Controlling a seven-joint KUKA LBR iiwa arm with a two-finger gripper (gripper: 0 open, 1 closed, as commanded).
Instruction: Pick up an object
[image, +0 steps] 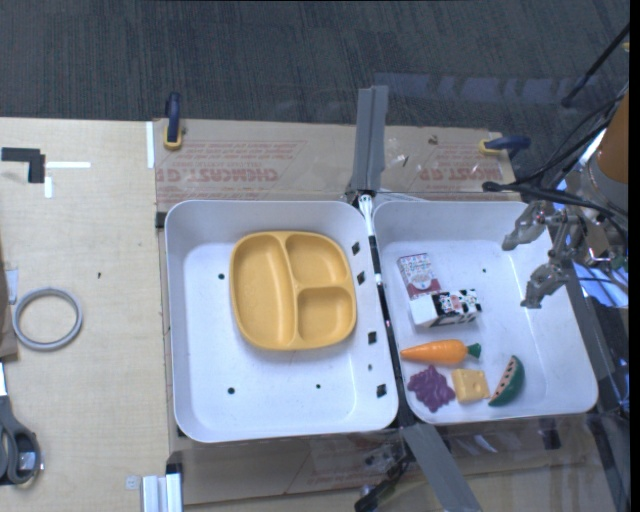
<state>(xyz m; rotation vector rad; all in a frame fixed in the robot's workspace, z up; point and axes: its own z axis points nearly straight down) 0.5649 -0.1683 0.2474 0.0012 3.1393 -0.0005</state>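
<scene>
The right white bin holds several toy foods. A small red-and-white carton lies beside a cow-patterned milk box. Below them are an orange carrot, purple grapes, a yellow cheese square and a watermelon slice. My gripper hangs over the right side of this bin, to the right of the milk box and apart from it. Its two grey fingers stand apart, open, with nothing between them.
The left white bin bears a yellow divided plate. A grey divider rail runs between the bins. On the bench at left lie a roll of tape and scissors. Cables hang at the upper right.
</scene>
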